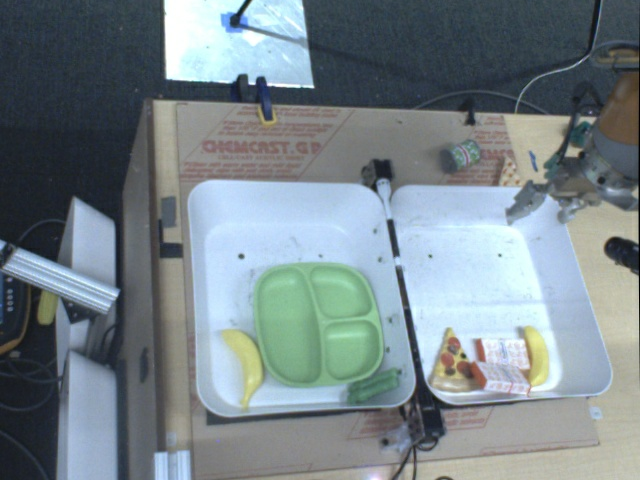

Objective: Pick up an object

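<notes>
Pizza slice toy (453,360), red-white box (502,364) & banana (537,355) sit packed along right bin's (580,298) near edge. Claw (548,201) hovers over that bin's far-right corner, fingers apart, nothing btwn them. Best bet imo: come down straight over the banana, clear of the box.

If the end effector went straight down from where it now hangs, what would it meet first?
Probably the bare floor of the right bin near its far right corner. The end effector hangs well away from the pizza slice; depth is unclear.
</notes>
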Robot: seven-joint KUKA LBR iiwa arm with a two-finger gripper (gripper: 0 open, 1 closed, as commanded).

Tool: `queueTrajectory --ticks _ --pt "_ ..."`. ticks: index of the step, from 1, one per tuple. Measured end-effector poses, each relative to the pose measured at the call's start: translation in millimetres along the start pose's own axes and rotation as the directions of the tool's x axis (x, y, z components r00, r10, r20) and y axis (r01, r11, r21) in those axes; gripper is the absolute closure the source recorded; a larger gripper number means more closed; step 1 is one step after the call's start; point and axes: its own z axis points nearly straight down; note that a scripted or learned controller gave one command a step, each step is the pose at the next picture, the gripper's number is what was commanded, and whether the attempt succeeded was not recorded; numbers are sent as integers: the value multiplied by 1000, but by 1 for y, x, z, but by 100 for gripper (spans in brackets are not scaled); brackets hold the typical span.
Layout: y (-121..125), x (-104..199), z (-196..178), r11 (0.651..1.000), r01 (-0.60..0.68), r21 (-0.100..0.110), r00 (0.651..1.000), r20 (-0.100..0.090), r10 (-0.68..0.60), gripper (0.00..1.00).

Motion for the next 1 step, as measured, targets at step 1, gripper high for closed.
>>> queueTrajectory --ticks 1 --pt "-53 -3 79 1000 -3 3 1000 -1 3 0"
